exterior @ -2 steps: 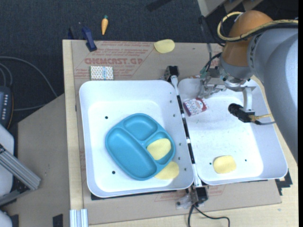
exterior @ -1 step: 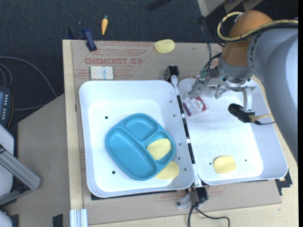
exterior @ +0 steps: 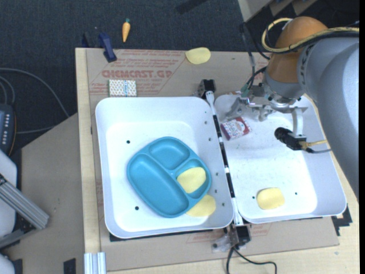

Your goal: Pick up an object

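My gripper (exterior: pixel 246 108) hangs over the far left corner of the right bin (exterior: pixel 319 201). Just below and in front of it lies a small red and white packet (exterior: pixel 235 128), close to the divider; I cannot tell whether the gripper touches it. A pale yellow lump (exterior: pixel 270 197) rests near the front of the same bin. In the left bin (exterior: pixel 114 124) sits a blue divided plate (exterior: pixel 154 181) with a yellow piece (exterior: pixel 192 178) in its right compartment. Another yellow piece (exterior: pixel 202 206) lies against the plate's front right edge.
On the bench behind the bins are a yellow lump (exterior: pixel 198 55), a patterned white packet (exterior: pixel 122 87), a blue clip (exterior: pixel 106 46) and a small black part (exterior: pixel 206 87). A small orange carrot (exterior: pixel 126 30) lies on the dark floor beyond.
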Robot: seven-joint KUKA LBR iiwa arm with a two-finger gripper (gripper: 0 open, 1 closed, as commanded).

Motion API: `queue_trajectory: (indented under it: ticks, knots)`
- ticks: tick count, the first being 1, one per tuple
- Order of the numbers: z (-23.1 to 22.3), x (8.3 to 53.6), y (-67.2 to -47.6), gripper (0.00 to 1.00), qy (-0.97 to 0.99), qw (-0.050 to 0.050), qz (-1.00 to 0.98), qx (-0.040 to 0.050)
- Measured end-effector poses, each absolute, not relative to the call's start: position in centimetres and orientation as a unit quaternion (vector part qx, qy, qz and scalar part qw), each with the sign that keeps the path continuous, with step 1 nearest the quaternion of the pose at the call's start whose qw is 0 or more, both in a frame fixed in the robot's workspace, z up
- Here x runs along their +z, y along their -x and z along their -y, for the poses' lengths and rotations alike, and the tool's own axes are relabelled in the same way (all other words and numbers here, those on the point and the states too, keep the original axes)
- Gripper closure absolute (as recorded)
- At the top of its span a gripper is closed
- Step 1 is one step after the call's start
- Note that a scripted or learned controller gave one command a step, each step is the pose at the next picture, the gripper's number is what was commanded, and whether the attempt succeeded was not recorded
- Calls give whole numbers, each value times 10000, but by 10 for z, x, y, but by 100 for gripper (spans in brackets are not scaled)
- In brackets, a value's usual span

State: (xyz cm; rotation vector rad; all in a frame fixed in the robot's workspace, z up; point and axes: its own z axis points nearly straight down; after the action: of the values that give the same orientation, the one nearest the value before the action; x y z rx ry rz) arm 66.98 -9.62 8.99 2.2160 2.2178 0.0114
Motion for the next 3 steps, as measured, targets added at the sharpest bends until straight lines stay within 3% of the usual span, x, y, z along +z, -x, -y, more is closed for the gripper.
queue_trajectory:
  ticks: [2,3]
  knots:
    - [105,85,-661,0,-7072,-2,-7070,-6]
    - [98,85,-667,0,-7067,10,-7075,4]
